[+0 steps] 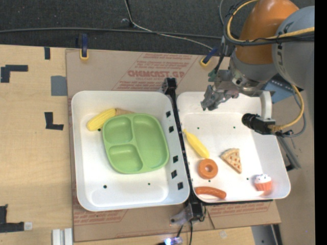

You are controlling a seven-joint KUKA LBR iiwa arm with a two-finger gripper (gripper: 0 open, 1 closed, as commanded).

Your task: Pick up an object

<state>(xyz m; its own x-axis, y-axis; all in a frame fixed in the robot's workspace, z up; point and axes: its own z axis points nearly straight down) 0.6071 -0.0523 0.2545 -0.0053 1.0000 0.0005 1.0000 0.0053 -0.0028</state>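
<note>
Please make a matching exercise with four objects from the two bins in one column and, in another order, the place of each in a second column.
1. green divided plate
2. pizza slice
3. hot dog
4. cupcake

A. right bin, near front edge
B. left bin, middle
C. right bin, front right corner
D. right bin, right of the doughnut

Pairs: 1-B, 2-D, 3-A, 4-C

Grey arm (pixel 299 32); orange band; yellow cables.
</note>
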